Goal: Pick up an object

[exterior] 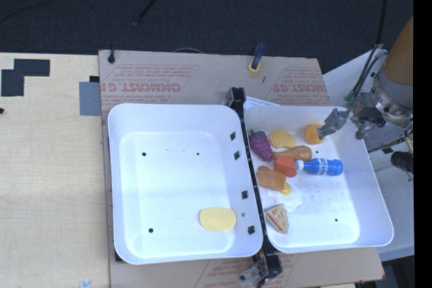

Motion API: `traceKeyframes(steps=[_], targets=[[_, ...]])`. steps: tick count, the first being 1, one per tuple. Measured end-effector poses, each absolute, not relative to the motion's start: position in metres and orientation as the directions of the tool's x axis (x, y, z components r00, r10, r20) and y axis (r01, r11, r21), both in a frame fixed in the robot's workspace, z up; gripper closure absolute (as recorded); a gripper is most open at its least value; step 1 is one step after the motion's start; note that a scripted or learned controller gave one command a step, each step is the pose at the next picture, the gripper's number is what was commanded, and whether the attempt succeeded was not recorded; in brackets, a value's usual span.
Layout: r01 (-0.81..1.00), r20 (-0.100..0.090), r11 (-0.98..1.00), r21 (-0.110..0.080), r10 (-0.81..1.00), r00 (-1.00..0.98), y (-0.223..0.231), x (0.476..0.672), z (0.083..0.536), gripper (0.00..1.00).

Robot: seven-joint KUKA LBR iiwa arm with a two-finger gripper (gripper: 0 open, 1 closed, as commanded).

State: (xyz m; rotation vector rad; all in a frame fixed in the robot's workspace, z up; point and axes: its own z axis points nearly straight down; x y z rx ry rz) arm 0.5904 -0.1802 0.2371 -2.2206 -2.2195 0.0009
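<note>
My gripper (348,127) hangs over the far right corner of the right bin (378,212), open, with nothing between its fingers. Its left fingertip (331,124) is just beside a small orange piece (312,134). Spread through that bin are a purple grape bunch (260,145), a yellow piece (282,139), a tan piece (300,153), a red piece (285,166), a blue and white bottle (322,166), an orange bun-like piece (272,178) and a sandwich wedge (277,218). A flat yellow piece (217,218) lies in the left bin (118,165).
Both bins stand on a cardboard sheet (169,77), joined by black clips (237,99) along the divide. A blue and yellow clamp (256,59) holds the far edge. Cables and the arm's wrist (395,88) fill the right side.
</note>
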Motion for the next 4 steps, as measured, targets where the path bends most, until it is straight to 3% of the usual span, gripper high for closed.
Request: traceKeyframes(steps=[1,2,3,4], targets=[[1.0,-0.001,-0.002,-0.002,1.0,0.002,-0.214,0.582,0.082,0.0],[1.0,0.001,-0.005,-0.001,1.0,0.005,-0.215,0.582,0.098,1.0],[1.0,0.002,-0.007,-0.001,1.0,0.007,-0.215,0.582,0.097,0.0],[1.0,0.008,0.002,-0.019,1.0,-0.002,-0.147,0.642,0.105,0.0]])
